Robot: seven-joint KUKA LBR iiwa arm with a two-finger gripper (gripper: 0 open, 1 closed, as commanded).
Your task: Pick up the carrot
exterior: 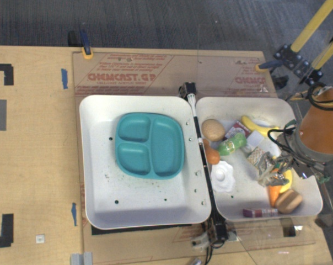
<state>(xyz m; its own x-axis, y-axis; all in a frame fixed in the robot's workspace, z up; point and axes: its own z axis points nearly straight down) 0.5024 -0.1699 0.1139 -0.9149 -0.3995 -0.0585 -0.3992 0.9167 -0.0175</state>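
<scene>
A pale wooden tabletop (34, 164) carries two white bins side by side. In the right bin (312, 208), near its front right corner, a short orange carrot (273, 194) is seen – stubby, its upper end hidden under the hand (272, 169), which hangs directly above it. Whether the hand is open or closed cannot be told. A brown bread roll (289, 201) touches the carrot's right side – a banana (254, 126) lies farther back. A teal divided plate (150, 145) sits in the left bin (95, 164).

Orange-banded arm (321, 127) trailing black cables (288, 142).
</scene>
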